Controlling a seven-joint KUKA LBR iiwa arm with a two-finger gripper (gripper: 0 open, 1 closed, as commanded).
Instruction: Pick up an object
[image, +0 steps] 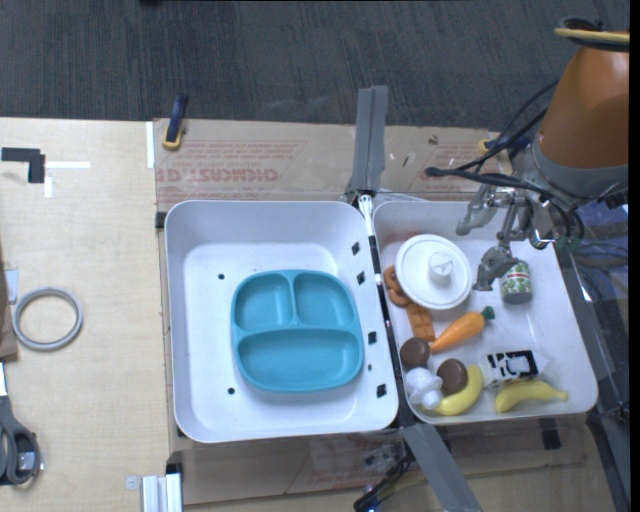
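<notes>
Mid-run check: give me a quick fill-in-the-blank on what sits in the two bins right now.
1. The blue divided plate lies in the ____ bin.
2. The carrot lies just below the round white ____.
3. The gripper hangs over the ____ bin.
4. The divided plate has ____ compartments.

Missing words: left; lid; right; three

white lid: round, knob up, flat in right bin
carrot: orange, slanted, below lid
bananas: two yellow, along front edge
small can: green-labelled, upright, right of lid
</notes>
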